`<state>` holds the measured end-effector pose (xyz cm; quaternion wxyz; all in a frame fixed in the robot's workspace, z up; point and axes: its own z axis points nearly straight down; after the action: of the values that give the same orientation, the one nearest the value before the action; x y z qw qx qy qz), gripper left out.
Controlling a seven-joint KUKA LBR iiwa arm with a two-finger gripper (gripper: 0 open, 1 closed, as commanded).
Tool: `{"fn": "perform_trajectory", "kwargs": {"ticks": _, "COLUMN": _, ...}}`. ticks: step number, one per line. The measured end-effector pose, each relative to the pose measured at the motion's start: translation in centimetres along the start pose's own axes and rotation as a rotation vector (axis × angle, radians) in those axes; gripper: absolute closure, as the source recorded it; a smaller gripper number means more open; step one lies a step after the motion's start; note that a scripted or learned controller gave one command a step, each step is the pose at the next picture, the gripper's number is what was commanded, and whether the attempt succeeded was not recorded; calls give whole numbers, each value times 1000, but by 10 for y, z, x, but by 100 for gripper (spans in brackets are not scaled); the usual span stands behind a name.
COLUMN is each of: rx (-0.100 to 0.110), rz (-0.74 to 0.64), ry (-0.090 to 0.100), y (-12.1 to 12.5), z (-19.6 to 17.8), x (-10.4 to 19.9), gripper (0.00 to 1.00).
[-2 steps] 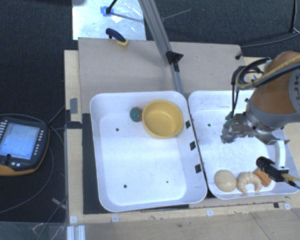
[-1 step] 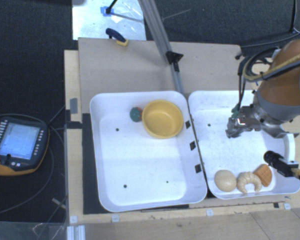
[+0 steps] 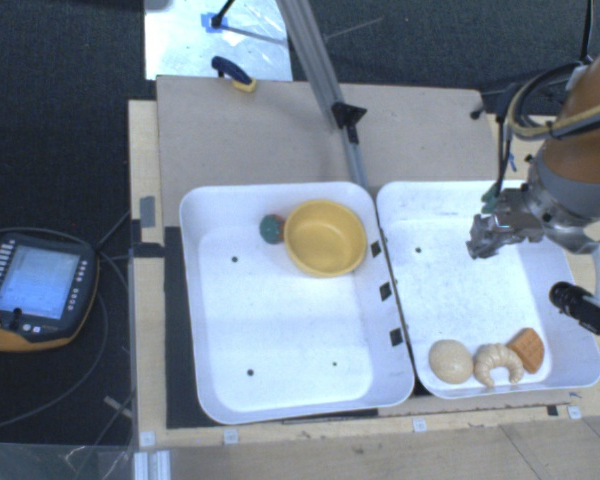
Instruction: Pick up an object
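Dark carpet surrounds a pale brown bench (image 3: 270, 133) bearing two shallow white bins side by side. Near the far edge of the left white bin (image 3: 280, 368) sits a round yellow plastic bowl (image 3: 325, 237), with a small dark green ball (image 3: 271, 229) touching its left side. Along the near edge of the right white bin (image 3: 460, 288) lie a pale round bun (image 3: 451, 361), a curved croissant (image 3: 499, 363) and a square orange cracker (image 3: 526, 348). Above this bin's far right part hangs the grey two-finger gripper (image 3: 487, 238); whether it is clenched or released, I cannot tell. A teach pendant (image 3: 32, 290) lies on the carpet to the left.
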<state>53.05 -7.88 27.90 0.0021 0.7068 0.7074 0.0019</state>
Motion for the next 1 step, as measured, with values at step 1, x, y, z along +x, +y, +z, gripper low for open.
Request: {"fn": "perform_trajectory", "kwargs": {"ticks": 1, "rx": 5, "rz": -4, "ry": 1, "y": 26, "z": 7, "x": 50, "gripper": 100}}
